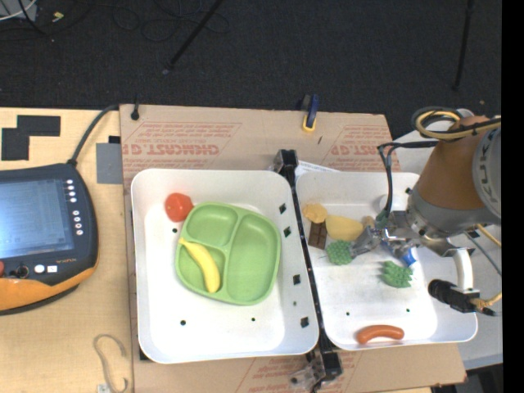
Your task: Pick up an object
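The gripper (pixel 372 240) hangs low in the right bin (pixel 446 322), beside a small green broccoli-like toy (pixel 340 253); whether it is apart or together I cannot tell. The toy looks light, stiff and bumpy, so pinching across its stem seems safest.

Both bins (pixel 155 318) are plain white. In the left one sits a lime-green divided plate (pixel 246 260) with a yellow banana (pixel 202 266), and beside it a red-orange tomato (pixel 178 206). In the right bin: two dark green broccoli pieces (pixel 397 275), an orange sausage (pixel 380 333), a brown block (pixel 318 234), a yellow lump (pixel 344 228). The tabletop (pixel 49 334) is tan.
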`<state>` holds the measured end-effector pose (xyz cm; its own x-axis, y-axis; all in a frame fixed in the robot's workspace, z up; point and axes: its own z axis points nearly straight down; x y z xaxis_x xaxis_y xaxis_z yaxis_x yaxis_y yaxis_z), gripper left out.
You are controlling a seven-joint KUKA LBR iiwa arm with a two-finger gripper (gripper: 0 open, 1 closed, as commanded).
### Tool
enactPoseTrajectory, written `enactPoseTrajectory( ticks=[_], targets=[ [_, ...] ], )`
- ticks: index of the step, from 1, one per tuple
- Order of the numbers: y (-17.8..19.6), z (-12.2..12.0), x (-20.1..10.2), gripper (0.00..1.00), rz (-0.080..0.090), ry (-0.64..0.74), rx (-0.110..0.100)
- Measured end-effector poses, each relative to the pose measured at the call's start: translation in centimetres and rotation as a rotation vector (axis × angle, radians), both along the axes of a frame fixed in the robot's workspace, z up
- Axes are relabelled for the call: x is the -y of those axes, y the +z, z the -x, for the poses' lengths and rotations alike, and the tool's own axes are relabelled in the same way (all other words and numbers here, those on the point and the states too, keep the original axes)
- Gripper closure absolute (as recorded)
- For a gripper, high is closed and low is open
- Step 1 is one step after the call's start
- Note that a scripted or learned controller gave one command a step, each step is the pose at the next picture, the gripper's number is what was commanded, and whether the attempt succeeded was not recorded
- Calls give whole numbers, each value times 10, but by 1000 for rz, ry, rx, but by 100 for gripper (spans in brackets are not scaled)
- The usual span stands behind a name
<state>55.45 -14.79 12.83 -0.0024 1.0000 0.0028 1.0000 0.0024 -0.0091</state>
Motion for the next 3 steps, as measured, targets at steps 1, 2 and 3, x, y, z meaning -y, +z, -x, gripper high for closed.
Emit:
enactPoseTrajectory(
  ticks=[1,2,3],
  targets=[
    [-38,-2,-2,0,0,-1,10],
    [-24,-5,-2,100,-3,-5,17],
    [19,-10,0,100,3,-3,10]
  ],
)
